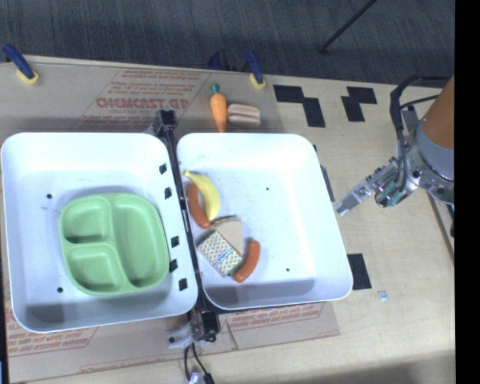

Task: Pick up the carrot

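Camera view: carrot (218,109) lies on the bench beyond the right bin (324,214) far rim, needing a reach; gripper (360,192), fingers spread and holding nothing, hovers off that bin's right edge

orange carrot (218,110), upright, behind bins

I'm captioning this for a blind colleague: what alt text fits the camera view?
A carrot lies on the bench above two white bins, beside a small wooden block. The robot's hand hovers right of the right bin, which holds a banana and sausages; the left bin holds a green divided plate.
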Tool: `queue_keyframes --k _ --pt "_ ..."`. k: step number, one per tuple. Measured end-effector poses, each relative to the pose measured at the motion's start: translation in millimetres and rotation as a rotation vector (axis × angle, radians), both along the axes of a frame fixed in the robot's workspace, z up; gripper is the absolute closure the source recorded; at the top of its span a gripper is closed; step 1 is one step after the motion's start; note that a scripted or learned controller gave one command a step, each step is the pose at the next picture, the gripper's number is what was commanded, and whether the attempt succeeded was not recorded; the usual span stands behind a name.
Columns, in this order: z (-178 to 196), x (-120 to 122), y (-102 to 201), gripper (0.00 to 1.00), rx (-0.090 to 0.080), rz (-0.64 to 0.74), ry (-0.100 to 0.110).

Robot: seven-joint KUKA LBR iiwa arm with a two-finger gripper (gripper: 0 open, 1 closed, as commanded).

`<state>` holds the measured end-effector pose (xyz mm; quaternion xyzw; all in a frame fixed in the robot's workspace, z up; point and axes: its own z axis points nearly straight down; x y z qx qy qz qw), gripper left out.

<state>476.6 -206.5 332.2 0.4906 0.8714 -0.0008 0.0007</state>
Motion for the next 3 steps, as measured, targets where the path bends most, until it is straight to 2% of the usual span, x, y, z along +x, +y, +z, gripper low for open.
queue_keyframes --k 1,2,3 --pt "-121 -1 11 1.00 0.003 -0.120 0.005" --pt "-39 0 -5 1.00 0.001 -0.346 0.002" --pt "-79 -1 -5 1.00 0.002 -0.573 0.005"
